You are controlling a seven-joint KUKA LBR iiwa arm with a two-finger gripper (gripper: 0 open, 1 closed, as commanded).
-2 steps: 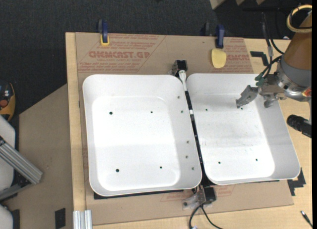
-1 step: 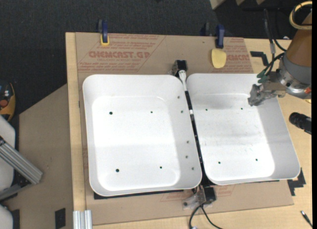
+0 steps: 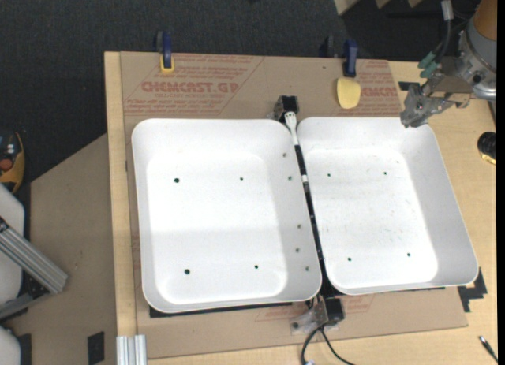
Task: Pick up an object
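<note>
Where the right bin's [image 3: 442,166] far corner lies, gripper [image 3: 413,116] hovering

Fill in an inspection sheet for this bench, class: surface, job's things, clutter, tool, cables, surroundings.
Surface: brown printed board bearing two shallow white plastic bins, left and right, side by side.
Job's things: nothing seen in either bin.
Clutter: small yellow pad-shaped object on the board behind the right bin.
Tool: grey two-finger tool above the right bin's far corner; nothing between its fingers.
Cables: black cable at the front edge.
Surroundings: two blue clamps at the back, dark carpet.
</note>
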